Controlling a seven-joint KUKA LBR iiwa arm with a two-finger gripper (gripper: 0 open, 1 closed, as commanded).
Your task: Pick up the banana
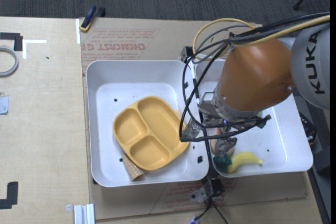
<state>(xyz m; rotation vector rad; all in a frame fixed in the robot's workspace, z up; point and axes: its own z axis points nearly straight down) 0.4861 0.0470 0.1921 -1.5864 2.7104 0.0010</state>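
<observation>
A small yellow banana (243, 160) lies in the right bin (291, 157) near its front edge, its dark green stem end pointing left. My gripper (224, 148) hangs just above and left of the banana, over its stem end, under the orange band (257, 76) of the arm. The wrist and cables hide most of the gripper, and nothing is seen held between it.
The left bin (100, 113) holds a yellow divided plate (148, 132) and a small brown block (133, 169) at its front. Black cables loop across the wall between the bins. A blue marker (88, 17) lies on the cardboard at the back.
</observation>
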